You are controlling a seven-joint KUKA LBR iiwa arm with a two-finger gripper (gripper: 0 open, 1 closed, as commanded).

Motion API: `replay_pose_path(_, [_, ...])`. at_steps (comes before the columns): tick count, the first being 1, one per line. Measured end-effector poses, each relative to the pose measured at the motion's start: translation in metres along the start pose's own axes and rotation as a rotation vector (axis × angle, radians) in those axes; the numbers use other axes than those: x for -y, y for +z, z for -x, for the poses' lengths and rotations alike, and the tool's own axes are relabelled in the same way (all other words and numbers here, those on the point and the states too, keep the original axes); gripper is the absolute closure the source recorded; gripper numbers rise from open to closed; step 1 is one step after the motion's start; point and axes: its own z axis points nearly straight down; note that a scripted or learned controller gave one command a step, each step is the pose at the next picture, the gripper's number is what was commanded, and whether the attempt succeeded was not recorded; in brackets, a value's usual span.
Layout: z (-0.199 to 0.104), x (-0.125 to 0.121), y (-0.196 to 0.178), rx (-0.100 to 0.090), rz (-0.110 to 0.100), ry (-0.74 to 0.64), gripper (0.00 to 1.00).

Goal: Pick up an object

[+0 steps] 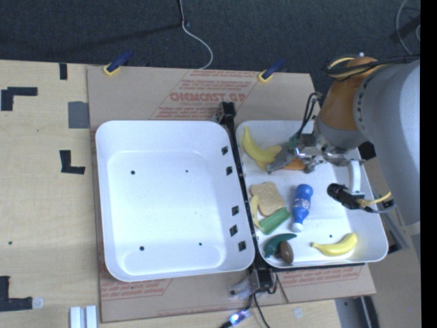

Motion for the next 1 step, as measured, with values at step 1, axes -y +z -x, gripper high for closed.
replay_pose_path(1, [0.0033,0.0031,-0.0101,0.002,-0.004,0.004,1.00])
